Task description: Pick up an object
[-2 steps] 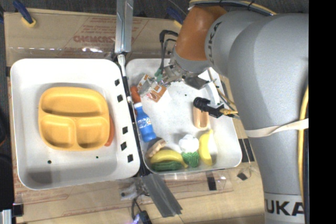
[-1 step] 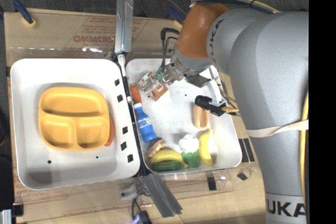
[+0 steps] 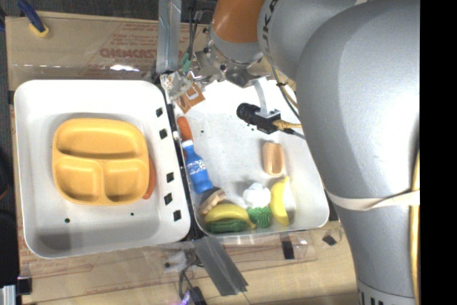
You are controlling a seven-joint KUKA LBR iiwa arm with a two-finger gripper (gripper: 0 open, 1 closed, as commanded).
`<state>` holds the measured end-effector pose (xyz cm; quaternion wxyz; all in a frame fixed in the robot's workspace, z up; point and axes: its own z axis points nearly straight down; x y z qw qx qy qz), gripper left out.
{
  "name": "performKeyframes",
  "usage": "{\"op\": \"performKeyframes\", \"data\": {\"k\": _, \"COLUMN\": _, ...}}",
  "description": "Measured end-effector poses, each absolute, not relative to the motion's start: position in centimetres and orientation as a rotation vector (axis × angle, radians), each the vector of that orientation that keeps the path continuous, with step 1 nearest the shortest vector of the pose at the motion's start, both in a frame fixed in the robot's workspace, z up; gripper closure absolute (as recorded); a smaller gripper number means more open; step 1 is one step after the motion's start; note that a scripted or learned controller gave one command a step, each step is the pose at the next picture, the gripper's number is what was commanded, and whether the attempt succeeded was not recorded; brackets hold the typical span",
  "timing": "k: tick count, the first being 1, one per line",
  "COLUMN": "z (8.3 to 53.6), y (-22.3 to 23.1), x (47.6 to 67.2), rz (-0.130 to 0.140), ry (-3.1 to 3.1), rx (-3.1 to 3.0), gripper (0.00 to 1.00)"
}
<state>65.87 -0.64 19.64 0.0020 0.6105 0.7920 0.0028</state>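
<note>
Gripper (image 3: 187, 86) sits low at the far-left corner of the right bin (image 3: 314, 191); I cannot tell its state, because the wrist hides it. Objects lie well apart from it: I see a blue bottle (image 3: 196, 173) along the left wall, a hot dog (image 3: 273, 158) mid-bin, and bananas (image 3: 280, 200) near the front wall. The left bin (image 3: 28, 153) holds a yellow tray (image 3: 100, 161).

The two shallow white plastic bins (image 3: 28, 175) look smooth and faintly glossy. The yellow-orange sectioned plastic tray (image 3: 101, 159) has a soft sheen. The grey arm casing (image 3: 357, 82) appears smooth, satin-finished. The brown cardboard sheet (image 3: 86, 39) looks matt.
</note>
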Motion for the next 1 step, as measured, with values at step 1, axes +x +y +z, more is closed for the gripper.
{"op": "performKeyframes", "data": {"k": 1, "z": 19.13, "y": -5.57, "x": 61.61, "rz": -0.005, "ry": 2.546, "rx": 1.843, "gripper": 1.0}}
